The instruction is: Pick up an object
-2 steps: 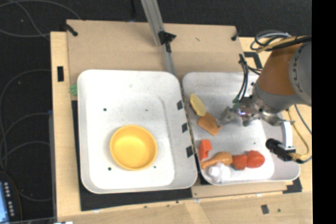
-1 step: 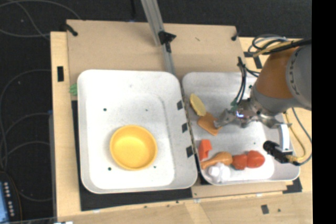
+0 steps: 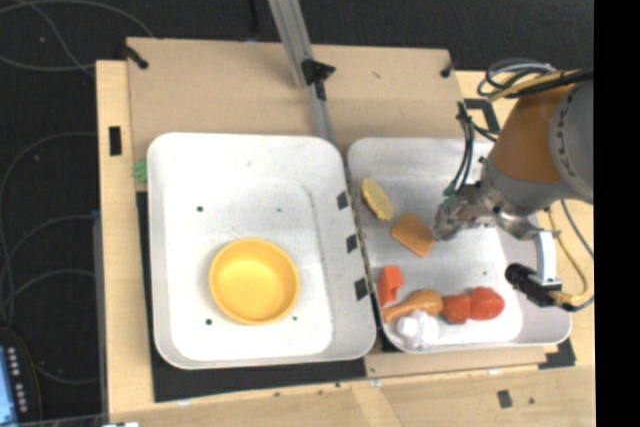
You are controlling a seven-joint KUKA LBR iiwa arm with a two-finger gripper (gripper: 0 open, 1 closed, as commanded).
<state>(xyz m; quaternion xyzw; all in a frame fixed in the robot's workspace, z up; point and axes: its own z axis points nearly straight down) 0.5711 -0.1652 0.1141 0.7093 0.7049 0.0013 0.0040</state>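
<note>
My gripper hangs low over the middle of the right bin, just right of an orange-brown block. The block lies beside the gripper tip, and I see nothing held. A pale yellow piece lies up and left of the block. Along the bin's front edge sit a small red-orange piece, a tan piece, a white crumpled thing and a red object.
The left bin holds a yellow bowl near its front. A grey metal rail slants down from the top to the gap between the bins. Cables loop around the arm's wrist at the right.
</note>
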